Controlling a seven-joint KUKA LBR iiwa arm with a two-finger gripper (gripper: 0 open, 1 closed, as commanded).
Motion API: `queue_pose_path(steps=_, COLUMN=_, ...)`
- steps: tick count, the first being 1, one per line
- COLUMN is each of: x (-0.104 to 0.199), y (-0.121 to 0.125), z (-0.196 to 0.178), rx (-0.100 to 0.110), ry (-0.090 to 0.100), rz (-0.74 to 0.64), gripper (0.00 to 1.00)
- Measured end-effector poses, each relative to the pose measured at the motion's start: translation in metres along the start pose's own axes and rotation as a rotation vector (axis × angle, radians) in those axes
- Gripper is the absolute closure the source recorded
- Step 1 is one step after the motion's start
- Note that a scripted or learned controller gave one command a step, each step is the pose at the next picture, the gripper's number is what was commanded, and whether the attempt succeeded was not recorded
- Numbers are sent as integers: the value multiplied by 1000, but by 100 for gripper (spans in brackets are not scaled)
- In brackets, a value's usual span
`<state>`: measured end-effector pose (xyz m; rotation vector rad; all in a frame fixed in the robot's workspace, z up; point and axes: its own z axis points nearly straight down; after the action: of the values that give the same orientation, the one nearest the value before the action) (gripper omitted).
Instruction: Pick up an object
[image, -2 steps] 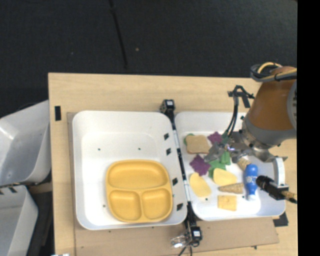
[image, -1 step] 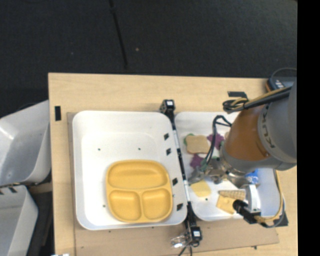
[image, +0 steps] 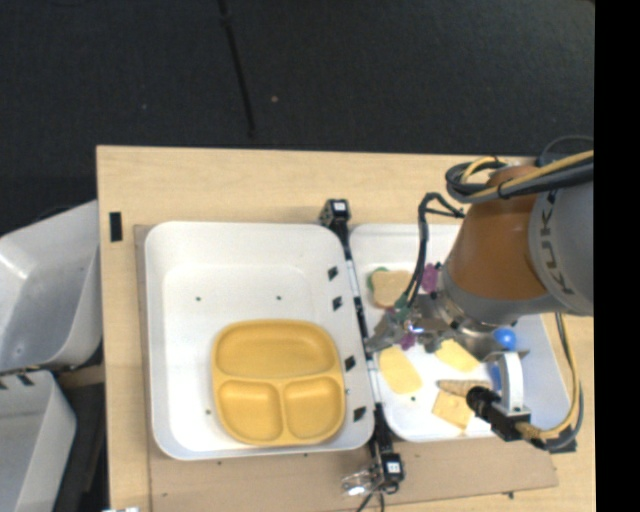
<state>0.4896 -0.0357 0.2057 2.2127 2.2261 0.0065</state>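
Camera view shows two shallow white bins side by side on a pale wooden tabletop (image: 120, 190). In the left white bin (image: 170, 300) a yellow plastic divided plate (image: 278, 381) with three compartments is seen lying flat toward the near side. In the right white bin (image: 550, 380) several small toy food pieces are scattered: a tan round cookie-like piece (image: 390, 287) at the far left corner, a pale yellow oval piece (image: 400, 372) near the dividing wall, a yellow wedge-like piece (image: 455, 357) just right of it, and an orange-tan cracker-like square (image: 450, 408) at the near side.

The grey arm with the orange band (image: 500, 245) is lowered over the right bin, and its gripper (image: 415, 325) is seen just beyond the pale yellow oval piece, beside the divider. Whether its grasping parts are spread or closed cannot be told, since they are hidden in a clutter of cables and dark shapes; nothing is seen to be held.

The oval piece is judged the likeliest target. It is expected to be light, stiff and smooth, probably moulded plastic, so little force should be needed, though slipping is to be feared. Being flat and low, it would best be taken across its narrower width, with the bin floor nearly touched.
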Motion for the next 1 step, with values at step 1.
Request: queue_pose_path(steps=1, x=-37, y=2, z=-194, rx=-17, ry=-5, rz=5, gripper=0)
